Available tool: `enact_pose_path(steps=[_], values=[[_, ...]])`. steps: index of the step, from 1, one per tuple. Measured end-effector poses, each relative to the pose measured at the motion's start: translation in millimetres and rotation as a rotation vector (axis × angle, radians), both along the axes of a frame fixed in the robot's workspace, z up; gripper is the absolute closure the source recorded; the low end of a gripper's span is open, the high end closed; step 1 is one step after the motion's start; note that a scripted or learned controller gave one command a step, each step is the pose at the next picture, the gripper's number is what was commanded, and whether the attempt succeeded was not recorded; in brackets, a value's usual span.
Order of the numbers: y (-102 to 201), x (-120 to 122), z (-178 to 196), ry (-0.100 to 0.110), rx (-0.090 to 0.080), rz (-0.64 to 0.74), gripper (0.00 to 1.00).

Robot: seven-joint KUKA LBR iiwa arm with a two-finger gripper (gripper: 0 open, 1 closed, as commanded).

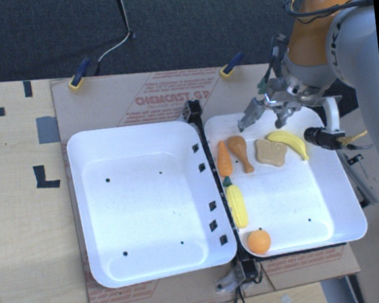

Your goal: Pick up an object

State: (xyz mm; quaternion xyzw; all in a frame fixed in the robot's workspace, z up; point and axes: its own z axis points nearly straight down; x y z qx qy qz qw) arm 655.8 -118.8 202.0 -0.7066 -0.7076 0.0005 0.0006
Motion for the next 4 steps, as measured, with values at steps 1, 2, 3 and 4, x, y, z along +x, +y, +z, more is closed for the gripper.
enact_pose_path(steps=[1, 2, 3, 4], values=[[26, -27, 143, -0.014, -0.001, 0.003, 0.0], [64, -9, 344, -0.021, -0.002, 0.004, 0.0], [62, -9, 343, -0.002, -0.003, 0.0, 1.0], [116, -31, 332, 0.001, 0.0, 0.003, 1.0]])
